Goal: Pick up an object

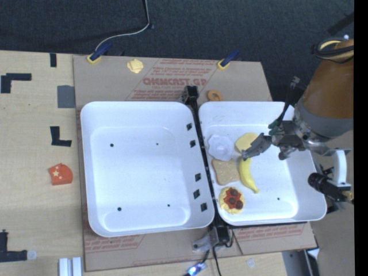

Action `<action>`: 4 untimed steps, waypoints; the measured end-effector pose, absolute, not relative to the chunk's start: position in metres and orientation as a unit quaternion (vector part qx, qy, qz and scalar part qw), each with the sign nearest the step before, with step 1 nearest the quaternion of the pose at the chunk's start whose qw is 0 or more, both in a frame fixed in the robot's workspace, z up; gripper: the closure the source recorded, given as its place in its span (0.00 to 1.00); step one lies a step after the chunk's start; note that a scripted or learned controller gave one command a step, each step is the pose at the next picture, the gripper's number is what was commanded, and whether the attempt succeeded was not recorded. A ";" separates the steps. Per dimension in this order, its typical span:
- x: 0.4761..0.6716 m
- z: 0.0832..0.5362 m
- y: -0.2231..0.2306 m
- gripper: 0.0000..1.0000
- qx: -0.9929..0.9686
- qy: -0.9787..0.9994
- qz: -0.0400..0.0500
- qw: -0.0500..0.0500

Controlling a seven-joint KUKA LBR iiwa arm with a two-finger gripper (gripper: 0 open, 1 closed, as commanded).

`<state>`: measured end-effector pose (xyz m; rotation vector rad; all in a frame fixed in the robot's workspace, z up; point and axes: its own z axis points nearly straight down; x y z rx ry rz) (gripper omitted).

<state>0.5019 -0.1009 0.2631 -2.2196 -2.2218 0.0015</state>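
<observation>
Camera view: one fixed look from above at a slant, down on a wooden bench (34, 131) with a sheet of brown cardboard (167, 82) under two bins.
Bins: two shallow white plastic bins side by side, touching along a black clipped seam; the left bin (138, 165) and the right bin (276, 200).
Things in the right bin: four, clustered at its left side near the seam.
Clear piece: one round, see-through plastic cup or lid (219, 147), lying nearest the seam, just beside the banana's upper end.
Banana: one yellow toy banana (248, 171), curved, running from upper right to lower left, then down.
Bread: one tan square slice of toy bread (226, 171), touching the banana's left side, below the clear piece.
Pizza: one small round toy pizza, yellow with red topping (232, 199), below the bread, near the bin's front wall.
Arm: one grey robot arm with an orange band (330, 91), reaching in from the right over the right bin.
Gripper: one dark two-finger claw (248, 151), pointing left, its tip at the upper end of the banana; whether the fingers are apart or together, I cannot tell.
Outside the bins: one small yellow lump (135, 66) on the cardboard behind the left bin; one small orange ring (214, 95) behind the right bin; one red block with a pale mark (61, 174) on the bench, well left of the bins.
Clamps: two yellow-and-blue clamps (99, 53) on the cardboard's back edge.
</observation>
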 end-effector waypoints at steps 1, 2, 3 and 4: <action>0.479 0.127 -0.094 0.00 -0.707 -0.707 0.005 0.008; 0.545 0.083 -0.100 0.00 -0.707 -0.708 0.000 0.000; 0.545 0.097 -0.101 1.00 -0.707 -0.707 -0.001 -0.002; 0.549 0.133 -0.127 1.00 -0.707 -0.707 0.000 -0.001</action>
